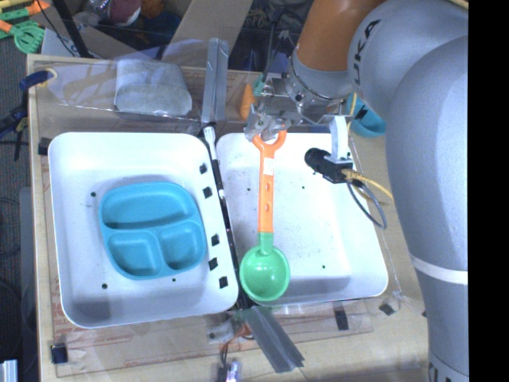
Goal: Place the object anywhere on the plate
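Your arm (413,134) comes in from the right, orange band (338,22) uppermost, wrist bent down over the right bin's far edge, where your gripper (269,131) pinches the ladle's orange handle end.

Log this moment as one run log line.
gripper: at ladle handle top | ladle: right bin, bowl on near rim | plate: left bin, bare

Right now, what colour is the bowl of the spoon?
Green; the spoon has an orange handle. The camera view shows it best.
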